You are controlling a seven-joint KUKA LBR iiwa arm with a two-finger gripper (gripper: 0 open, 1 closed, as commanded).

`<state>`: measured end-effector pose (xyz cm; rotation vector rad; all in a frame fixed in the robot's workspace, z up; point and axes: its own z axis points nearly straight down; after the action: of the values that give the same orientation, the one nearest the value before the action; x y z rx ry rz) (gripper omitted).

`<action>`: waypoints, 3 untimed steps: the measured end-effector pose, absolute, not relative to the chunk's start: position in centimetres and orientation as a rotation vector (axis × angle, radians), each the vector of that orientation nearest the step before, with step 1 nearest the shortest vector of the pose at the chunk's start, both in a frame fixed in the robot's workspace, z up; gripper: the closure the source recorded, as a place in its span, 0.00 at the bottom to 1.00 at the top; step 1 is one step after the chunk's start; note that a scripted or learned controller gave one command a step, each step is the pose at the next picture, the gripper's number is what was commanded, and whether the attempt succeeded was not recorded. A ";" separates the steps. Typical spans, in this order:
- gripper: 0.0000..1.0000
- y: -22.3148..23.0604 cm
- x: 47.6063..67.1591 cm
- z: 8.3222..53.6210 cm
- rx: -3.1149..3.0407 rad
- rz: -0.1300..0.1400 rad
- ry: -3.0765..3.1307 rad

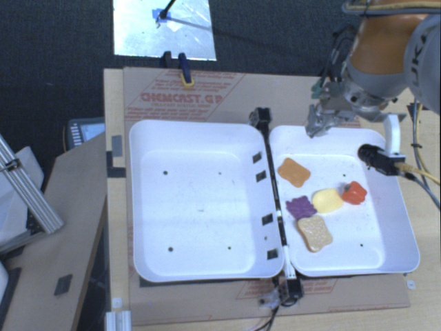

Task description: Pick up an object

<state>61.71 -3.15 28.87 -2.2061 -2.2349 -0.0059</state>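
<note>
We judge the pick not yet begun: the gripper (324,124) hovers over the far edge of the right bin (396,247), and we cannot tell how its jaws stand. All five small pieces lie mid-bin; the nearest, a flat orange piece (295,172), sits toward the edge by the left bin (200,205)

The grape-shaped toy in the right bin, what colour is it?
Purple, seen in the camera view.
</note>
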 end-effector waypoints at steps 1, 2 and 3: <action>1.00 2.6 56.5 29.9 -2.209 -0.004 -2.231; 1.00 9.6 55.1 33.9 -2.208 -0.011 -2.236; 1.00 13.1 48.9 37.1 -2.210 -0.008 -2.232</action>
<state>48.95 13.06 37.05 -2.2101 -2.2324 -0.0082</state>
